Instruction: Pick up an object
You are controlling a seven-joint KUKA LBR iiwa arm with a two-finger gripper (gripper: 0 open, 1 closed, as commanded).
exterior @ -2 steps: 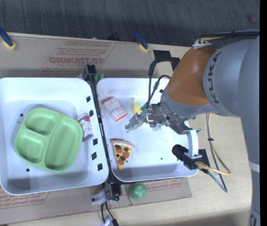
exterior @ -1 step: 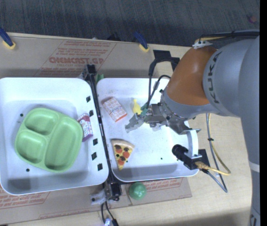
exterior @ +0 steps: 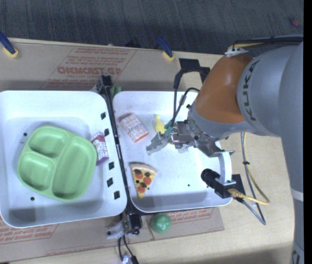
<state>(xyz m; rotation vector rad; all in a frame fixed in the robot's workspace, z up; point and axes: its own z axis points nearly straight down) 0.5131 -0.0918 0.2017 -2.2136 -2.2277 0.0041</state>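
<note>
My gripper (exterior: pixel 157 143) hangs over the middle of the right bin (exterior: pixel 200 194), reaching in from the right. A small yellow object (exterior: pixel 160 124) lies just behind it, partly hidden by the wrist. An orange and white packet (exterior: pixel 133 127) rests to the gripper's upper left, apart from it. A toy pizza slice (exterior: pixel 141 179) lies near the bin's front left corner, below the gripper. I see nothing held by the gripper.
The left bin (exterior: pixel 7 114) holds a green divided plate (exterior: pixel 57 162) and a small maroon and white packet (exterior: pixel 100 147) against its right wall. A green ball (exterior: pixel 160 223) sits on the cardboard in front of the right bin. The arm's bulk covers the right bin's right side.
</note>
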